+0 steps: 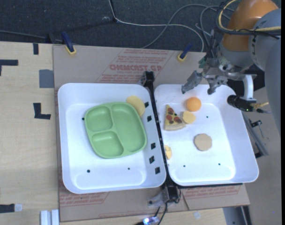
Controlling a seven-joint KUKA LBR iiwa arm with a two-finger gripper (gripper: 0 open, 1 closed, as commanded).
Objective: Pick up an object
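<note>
Gripper [200, 84]: fingers spread apart, holding nothing, poised over the far edge of the right bin [236, 170].
Orange ball [193, 104]: rests in the right bin just below the gripper, touching a yellow piece [189, 117] beside the pizza slice [172, 118].
Handling: probably light, smooth and prone to rolling; best pinched across its widest middle.
Cookie [203, 142]: lies flat, well apart.
Left bin [70, 125]: holds a green plate [115, 129].

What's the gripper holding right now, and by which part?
Nothing. The gripper is open above the back edge of the right bin, with nothing between its fingers. The orange ball lies in the bin, apart from it.
</note>
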